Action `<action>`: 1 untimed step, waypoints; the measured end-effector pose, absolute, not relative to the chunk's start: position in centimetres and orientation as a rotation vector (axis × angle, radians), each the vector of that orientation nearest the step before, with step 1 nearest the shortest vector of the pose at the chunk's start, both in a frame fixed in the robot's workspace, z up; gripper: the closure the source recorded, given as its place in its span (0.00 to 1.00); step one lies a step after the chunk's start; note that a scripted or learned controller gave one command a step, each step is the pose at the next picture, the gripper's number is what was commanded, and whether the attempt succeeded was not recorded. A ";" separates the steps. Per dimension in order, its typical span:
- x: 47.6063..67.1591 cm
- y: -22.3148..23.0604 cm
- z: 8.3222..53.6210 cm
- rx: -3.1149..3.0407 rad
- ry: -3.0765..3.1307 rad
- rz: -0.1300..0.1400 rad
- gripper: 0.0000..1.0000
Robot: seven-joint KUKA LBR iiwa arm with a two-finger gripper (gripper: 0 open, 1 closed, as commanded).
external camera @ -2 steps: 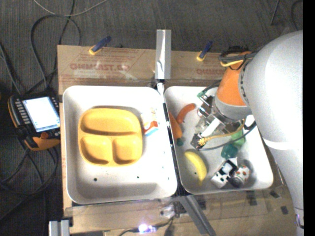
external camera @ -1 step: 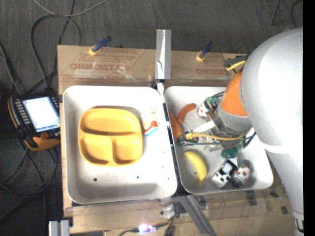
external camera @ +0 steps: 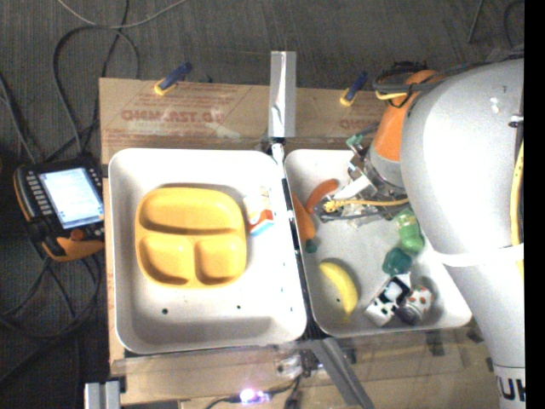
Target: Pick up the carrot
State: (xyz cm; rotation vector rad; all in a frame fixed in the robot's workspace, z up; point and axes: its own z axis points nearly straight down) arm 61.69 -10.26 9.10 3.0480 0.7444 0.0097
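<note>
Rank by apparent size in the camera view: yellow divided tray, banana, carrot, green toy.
1. yellow divided tray, by far the largest.
2. banana and carrot look alike; the carrot lies against the bin wall, so I won't rank them.
3. green toy, partly behind the arm, looks smallest.

In the left shallow white plastic bin lies a yellow three-part tray, with a white-and-red packet just right of the tray. Farther right of the tray: an orange carrot, a yellow banana, green translucent pieces, and a black-and-white spotted toy.
</note>
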 end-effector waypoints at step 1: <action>58.4 -9.7 9.2 3.120 0.339 0.024 1.00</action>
